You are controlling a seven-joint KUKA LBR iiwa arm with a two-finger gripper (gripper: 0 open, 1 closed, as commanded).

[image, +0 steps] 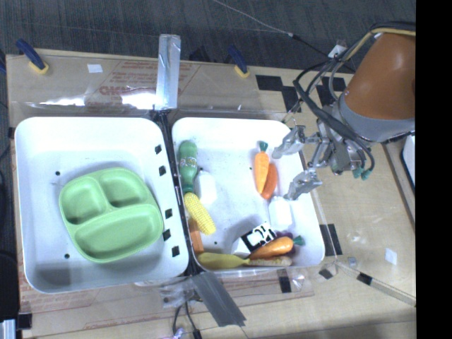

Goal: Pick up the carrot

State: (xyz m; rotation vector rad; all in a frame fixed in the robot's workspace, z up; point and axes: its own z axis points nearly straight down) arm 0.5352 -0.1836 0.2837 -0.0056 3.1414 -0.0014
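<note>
An orange carrot (261, 170) with a green top lies upright in the picture in the right bin (233, 129), near its right wall. A second orange piece (271, 182) rests against its right side. Another carrot (274, 246) lies along the bin's front wall. My gripper (295, 165) hovers over the bin's right rim, just right of the first carrot, open, with nothing between its fingers (286, 145).
The right bin also holds a green cucumber (187, 162), a corn cob (200, 213), a banana (220, 260), a black-and-white block (258, 236) and a small orange piece (195, 241). A green divided plate (111, 213) sits in the left bin (42, 136).
</note>
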